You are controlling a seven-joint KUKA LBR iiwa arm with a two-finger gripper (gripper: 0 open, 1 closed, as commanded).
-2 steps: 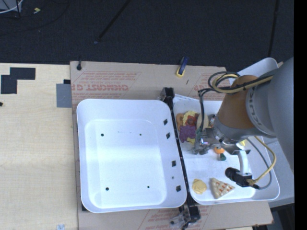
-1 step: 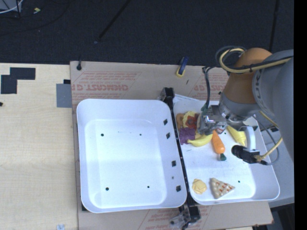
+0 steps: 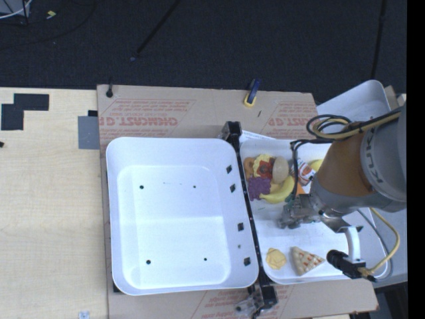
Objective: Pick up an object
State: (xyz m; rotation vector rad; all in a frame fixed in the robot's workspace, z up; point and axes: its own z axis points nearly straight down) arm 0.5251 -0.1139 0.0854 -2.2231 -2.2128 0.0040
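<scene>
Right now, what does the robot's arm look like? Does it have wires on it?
The arm is thick, round and grey, with a wide orange band above the wrist. Yes, it has wires: a black cable loops over the top, and a yellow one curls low beside it. At its end sits a small, dark metal gripper.

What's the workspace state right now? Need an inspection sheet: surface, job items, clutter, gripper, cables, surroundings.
Surface: cardboard sheet on a wooden bench, carrying a left bin and a right bin.
Job's things: in the right bin, a pile of toy food with a banana at the far end; a yellow round piece and a pizza slice at the near end.
Clutter: blue-and-yellow clamp on the cardboard's far edge.
Grippers: gripper low over the right bin's middle; finger state unclear.
Cables: black loop on the arm.
Surroundings: dark floor beyond the bench.
</scene>
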